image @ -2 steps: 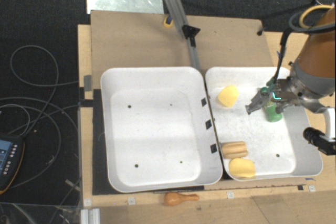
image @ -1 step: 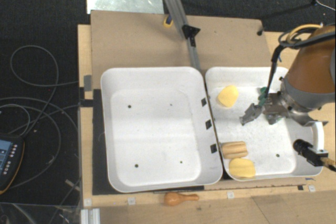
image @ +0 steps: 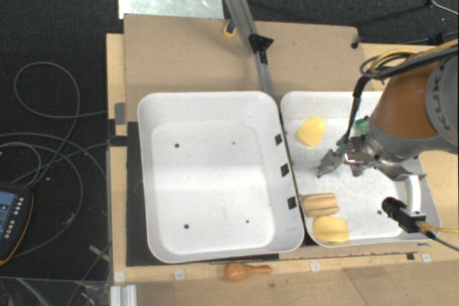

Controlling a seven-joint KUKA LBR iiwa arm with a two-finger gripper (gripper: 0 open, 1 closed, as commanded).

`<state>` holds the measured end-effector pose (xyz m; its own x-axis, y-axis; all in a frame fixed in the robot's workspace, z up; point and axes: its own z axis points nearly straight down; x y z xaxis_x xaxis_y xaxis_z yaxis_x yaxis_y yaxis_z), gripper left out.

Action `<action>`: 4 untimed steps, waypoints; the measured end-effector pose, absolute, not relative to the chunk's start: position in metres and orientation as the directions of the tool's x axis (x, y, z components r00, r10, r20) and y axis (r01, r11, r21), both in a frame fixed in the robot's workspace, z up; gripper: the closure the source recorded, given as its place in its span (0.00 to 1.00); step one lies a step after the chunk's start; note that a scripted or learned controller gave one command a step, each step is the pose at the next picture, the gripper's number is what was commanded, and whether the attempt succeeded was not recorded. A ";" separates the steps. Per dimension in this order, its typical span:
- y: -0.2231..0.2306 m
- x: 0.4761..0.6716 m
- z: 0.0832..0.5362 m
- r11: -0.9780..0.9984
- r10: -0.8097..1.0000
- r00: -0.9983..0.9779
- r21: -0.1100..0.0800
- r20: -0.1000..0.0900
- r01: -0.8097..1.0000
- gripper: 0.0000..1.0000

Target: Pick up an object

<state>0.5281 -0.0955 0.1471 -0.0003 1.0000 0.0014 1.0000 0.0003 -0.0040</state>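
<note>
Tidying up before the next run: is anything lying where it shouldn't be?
Yes. A small orange-brown pear-shaped object lies on the bench's front edge, outside both white bins. The pale yellow lump, tan roll and second yellow lump all sit inside the right bin.

A single fixed camera looks down at a slant from above the bench [image: 179,54], taking in both white bins [image: 215,111] whole.

Dark carpet floor [image: 57,3], loose cables [image: 43,93], tan bench [image: 186,54], pendant [image: 13,215].
</note>
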 end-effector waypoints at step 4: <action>-0.094 0.541 0.215 0.005 1.000 -0.005 0.009 -0.001 1.000 1.00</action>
<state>0.5407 -0.0937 0.2149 -0.0053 1.0000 -0.0014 0.9999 0.0053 0.0086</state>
